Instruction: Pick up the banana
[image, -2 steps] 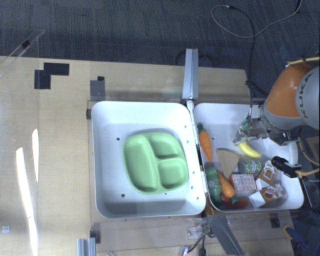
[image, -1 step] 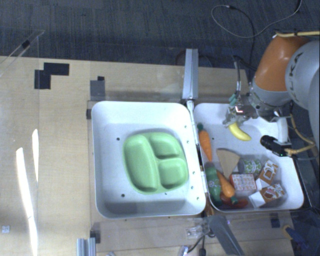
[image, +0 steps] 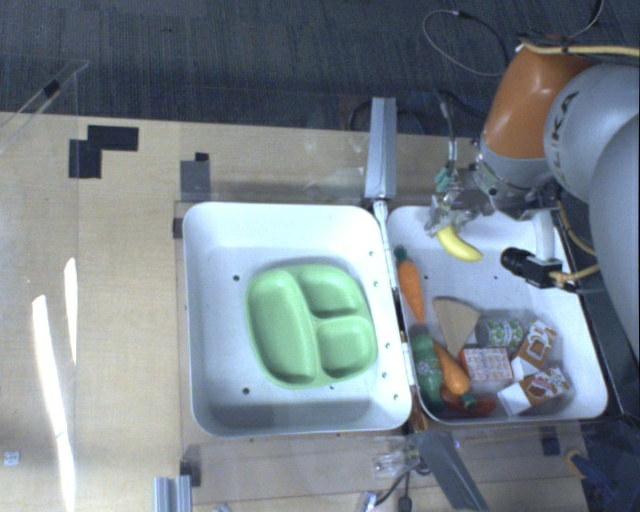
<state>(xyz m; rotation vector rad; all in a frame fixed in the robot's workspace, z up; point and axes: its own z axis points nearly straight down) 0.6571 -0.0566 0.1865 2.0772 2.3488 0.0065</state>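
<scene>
Gripper sits right over the banana in the right bin's back corner, can't tell if fingers are gripping it yet.

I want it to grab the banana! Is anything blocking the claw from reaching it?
Nothing visible blocks it. The gripper sits right at the banana in the right bin. The carrot and the other toys lie lower down, away from them.

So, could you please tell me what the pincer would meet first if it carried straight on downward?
Most likely the banana, which lies just below the pincer in the right bin; depth is hard to judge from this slanted view.
</scene>
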